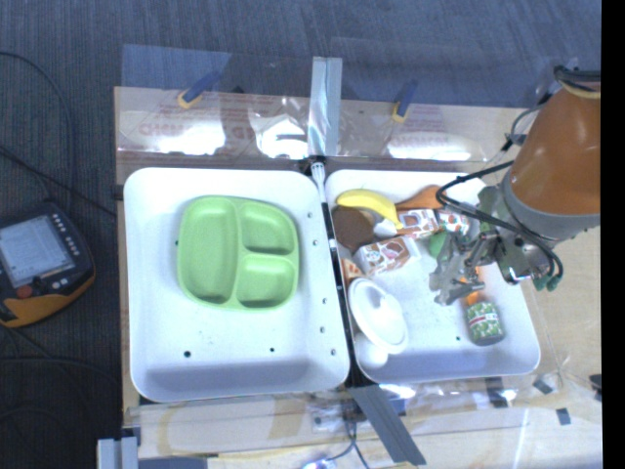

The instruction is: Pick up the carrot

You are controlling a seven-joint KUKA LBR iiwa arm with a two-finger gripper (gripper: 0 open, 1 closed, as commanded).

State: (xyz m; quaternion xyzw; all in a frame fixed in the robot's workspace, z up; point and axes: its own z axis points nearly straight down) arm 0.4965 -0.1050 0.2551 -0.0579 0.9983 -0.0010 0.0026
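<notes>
An orange tapered piece that looks like the carrot (423, 199) lies at the back of the right bin (518, 355), just right of the yellow banana (365, 203) and partly under a black cable. My gripper (452, 277) hangs low over the middle right of that bin, in front of the carrot and apart from it. A small orange bit (476, 280) shows right beside the gripper; what it is cannot be made out.
Around the gripper lie printed snack packets (386, 254), a brown object (354, 227), a white cup (379, 313) and a green jar with a red top (483, 322). The left bin (146, 340) holds a green divided plate (237, 252).
</notes>
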